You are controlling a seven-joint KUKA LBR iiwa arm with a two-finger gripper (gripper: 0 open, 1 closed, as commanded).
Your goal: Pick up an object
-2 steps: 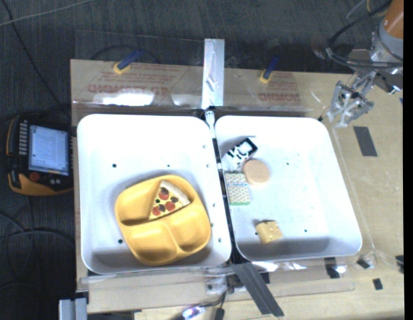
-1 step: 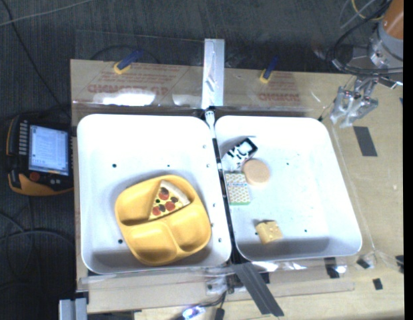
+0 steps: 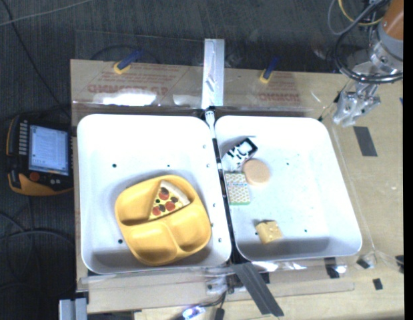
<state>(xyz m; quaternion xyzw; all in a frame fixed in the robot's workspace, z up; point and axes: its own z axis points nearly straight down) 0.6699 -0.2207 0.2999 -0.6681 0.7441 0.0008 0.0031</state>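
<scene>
My gripper (image 3: 351,108) hangs beyond the right bin's (image 3: 313,179) far right corner, over the bench and clear of every object. In the right bin lie a round tan cookie (image 3: 257,172), a black-and-white item (image 3: 240,150) behind it, a green-patterned sponge-like block (image 3: 237,188) by the left wall, and a small tan chunk (image 3: 268,231) near the front. The left bin (image 3: 119,152) holds a yellow divided plate (image 3: 164,219) with a toy pizza slice (image 3: 169,199) in one compartment.
A handheld pendant with a lit screen (image 3: 41,153) lies left of the bins. Clamps and a clear sheet (image 3: 193,85) stand behind them. Cables (image 3: 356,12) loop at the top right near the arm.
</scene>
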